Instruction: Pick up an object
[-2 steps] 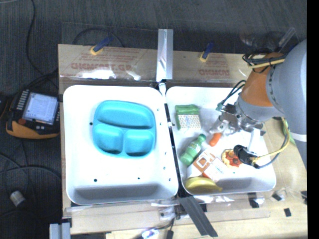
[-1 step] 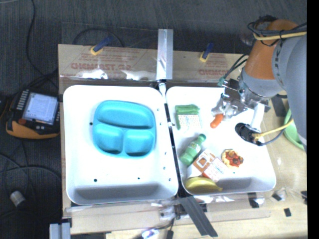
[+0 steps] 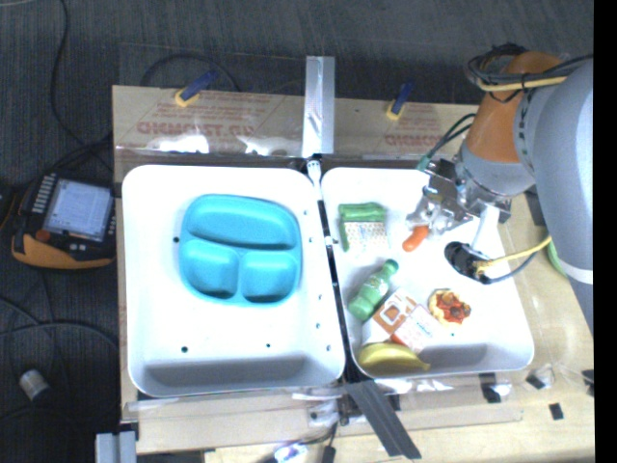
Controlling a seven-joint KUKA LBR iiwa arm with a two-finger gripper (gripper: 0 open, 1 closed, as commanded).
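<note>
Right bin (image 3: 521, 350) holds the clutter: a carrot (image 3: 415, 238) just under the gripper (image 3: 436, 215), a green grater (image 3: 362, 226) to its left, green bottle (image 3: 372, 290) mid-bin, a small box (image 3: 405, 323) and banana (image 3: 390, 358) near the front wall, a pizza slice (image 3: 450, 306) to the right. Left bin (image 3: 145, 355) has a blue tray (image 3: 239, 247).

Likely target is the carrot, since it sits closest to the fingertips. To do this well: come straight down over its middle, jaws across the short axis, and close only once the fingers straddle it (it lies tilted, so match wrist yaw). Keep clear of the grater on the left and the yellow cable (image 3: 511, 257) looping on the right.

Arm enters from the right, orange band at the far right corner, wrist bent down over the far part of the right bin. The claw looks released, fingers spread a bit, nothing seen between them; the carrot is touching or just beside the tips, can't tell which.
</note>
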